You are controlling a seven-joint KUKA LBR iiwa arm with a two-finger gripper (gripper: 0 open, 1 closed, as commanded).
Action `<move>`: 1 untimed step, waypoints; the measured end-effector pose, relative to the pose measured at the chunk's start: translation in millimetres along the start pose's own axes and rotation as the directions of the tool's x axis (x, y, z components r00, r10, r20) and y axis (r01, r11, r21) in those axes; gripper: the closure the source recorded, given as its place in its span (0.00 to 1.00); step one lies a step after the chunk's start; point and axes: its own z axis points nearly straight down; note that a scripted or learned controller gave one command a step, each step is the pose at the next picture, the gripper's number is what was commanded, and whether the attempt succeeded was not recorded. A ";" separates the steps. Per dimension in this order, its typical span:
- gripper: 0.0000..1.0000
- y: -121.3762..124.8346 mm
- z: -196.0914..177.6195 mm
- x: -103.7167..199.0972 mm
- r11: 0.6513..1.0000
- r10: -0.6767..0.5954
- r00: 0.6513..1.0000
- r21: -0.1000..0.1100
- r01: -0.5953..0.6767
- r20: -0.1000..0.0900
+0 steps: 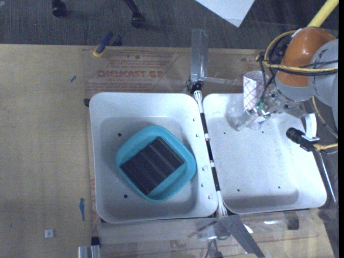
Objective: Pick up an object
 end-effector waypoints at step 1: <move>0.00 -0.4 -0.2 -1.3 0.998 -0.061 0.998 0.000 0.061 0.004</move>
